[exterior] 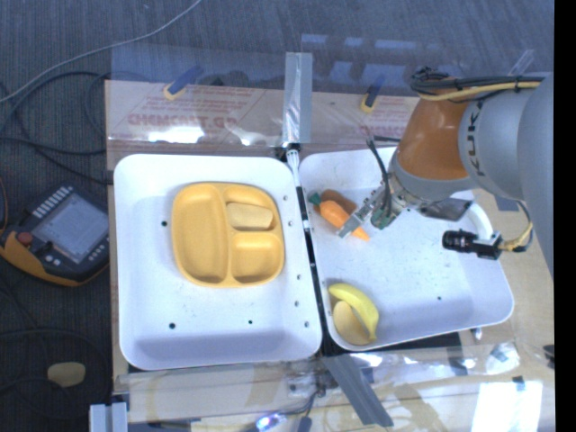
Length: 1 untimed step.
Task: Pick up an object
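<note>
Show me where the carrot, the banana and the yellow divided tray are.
carrot [335,211]: camera view, on its orange body in the right bin.
banana [357,305]: camera view, on the middle of its curve, right bin's near corner.
yellow divided tray [200,234]: camera view, on its large left compartment, left bin.

We see two white bins, a yellow divided tray, an orange carrot, a yellow banana, and the grey arm's orange band.
</note>
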Tool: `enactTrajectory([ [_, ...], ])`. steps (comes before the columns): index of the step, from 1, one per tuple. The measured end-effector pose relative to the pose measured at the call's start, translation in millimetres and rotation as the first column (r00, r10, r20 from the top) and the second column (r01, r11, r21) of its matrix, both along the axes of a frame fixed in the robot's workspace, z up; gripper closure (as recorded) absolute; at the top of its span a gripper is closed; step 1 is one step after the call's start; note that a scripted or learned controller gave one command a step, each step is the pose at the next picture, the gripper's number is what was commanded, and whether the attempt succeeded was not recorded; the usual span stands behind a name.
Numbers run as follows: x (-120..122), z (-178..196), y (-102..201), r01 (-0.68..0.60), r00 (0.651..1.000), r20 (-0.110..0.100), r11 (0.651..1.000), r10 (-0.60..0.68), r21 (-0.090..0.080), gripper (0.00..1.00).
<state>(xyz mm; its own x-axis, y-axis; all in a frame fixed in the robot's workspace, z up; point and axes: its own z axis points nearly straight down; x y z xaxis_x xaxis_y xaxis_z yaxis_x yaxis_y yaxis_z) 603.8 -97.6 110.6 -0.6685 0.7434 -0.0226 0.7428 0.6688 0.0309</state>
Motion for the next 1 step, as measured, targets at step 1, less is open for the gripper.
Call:
enactTrajectory([
  [1, -1.3, 73.5, 38.7, -0.11, 0.993, -0.036, 0.994, 0.11, -0.005, 1.0],
])
